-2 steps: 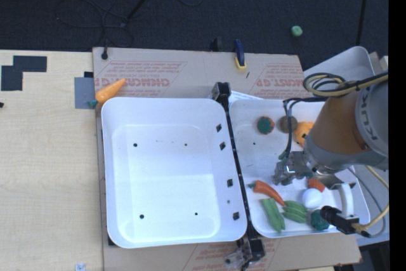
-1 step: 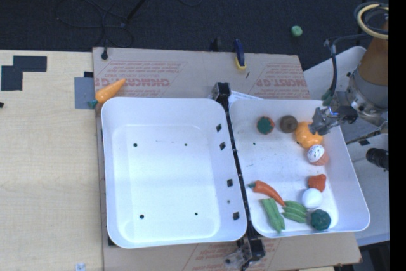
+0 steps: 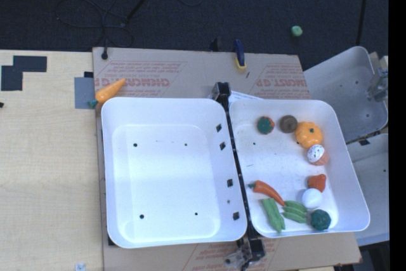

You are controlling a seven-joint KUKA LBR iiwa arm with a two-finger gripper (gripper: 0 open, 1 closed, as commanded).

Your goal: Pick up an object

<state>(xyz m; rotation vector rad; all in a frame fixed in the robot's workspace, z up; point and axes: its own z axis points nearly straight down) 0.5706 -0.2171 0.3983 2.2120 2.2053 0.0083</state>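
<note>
The right bin [image 3: 346,155] holds several small toy foods. Along its far side lie a green and red ball [image 3: 265,125], a brown ball [image 3: 288,123] and an orange pumpkin [image 3: 308,134]. A white speckled piece [image 3: 315,153] sits just below the pumpkin. Near the front right corner are a red piece [image 3: 316,182], a white ball [image 3: 311,198] and a dark green broccoli [image 3: 321,219]. Two green pods [image 3: 274,214] [image 3: 295,211] and a red-orange chili [image 3: 266,190] lie at the front middle.
The left bin [image 3: 111,155] stands beside the right one on a cardboard sheet [image 3: 165,76]. An orange carrot [image 3: 109,91] lies on the cardboard at the left bin's far left corner. A blue clamp [image 3: 239,54] sits at the back edge. A grey metal plate [image 3: 346,92] stands at the right.
</note>
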